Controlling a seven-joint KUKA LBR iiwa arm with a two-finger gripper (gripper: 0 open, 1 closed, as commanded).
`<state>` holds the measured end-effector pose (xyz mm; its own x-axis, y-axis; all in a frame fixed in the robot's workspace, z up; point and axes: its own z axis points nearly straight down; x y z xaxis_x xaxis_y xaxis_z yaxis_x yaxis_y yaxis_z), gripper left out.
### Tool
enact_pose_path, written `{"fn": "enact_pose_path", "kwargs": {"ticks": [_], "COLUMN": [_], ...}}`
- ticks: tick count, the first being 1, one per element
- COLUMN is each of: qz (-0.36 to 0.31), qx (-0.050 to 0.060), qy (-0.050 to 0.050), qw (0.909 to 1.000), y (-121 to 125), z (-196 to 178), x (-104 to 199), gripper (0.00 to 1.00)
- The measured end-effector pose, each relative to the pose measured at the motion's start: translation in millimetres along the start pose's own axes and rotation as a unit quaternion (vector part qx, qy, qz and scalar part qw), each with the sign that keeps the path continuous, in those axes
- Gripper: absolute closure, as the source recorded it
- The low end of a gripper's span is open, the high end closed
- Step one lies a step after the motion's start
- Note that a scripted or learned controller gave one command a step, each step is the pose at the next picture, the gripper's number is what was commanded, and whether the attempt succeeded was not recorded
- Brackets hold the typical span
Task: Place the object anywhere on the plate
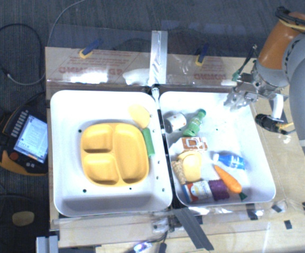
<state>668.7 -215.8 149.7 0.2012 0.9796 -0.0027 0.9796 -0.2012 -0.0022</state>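
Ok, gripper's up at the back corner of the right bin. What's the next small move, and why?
Probably bring the gripper forward and down toward the carrot. The gripper sits over the right bin's far corner with nothing visibly between its fingers, the yellow plate in the left bin carries no item, and the carrot lies fairly exposed near the front.

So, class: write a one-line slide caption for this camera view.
Gripper above the right bin's far corner; yellow plate waits in the left bin.
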Motion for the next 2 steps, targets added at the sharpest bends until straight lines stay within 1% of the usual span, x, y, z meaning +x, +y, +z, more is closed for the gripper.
{"fn": "enact_pose_path", "kwargs": {"ticks": [1, 2], "qz": [-0.132, -0.101], "qx": [0.0, 0.0], "qy": [0.0, 0.001], "qw": [0.9913, 0.9949], "y": [-7, 1], "z": [20, -26], "x": [-2, -7], "gripper": [1.0, 1.0]}}
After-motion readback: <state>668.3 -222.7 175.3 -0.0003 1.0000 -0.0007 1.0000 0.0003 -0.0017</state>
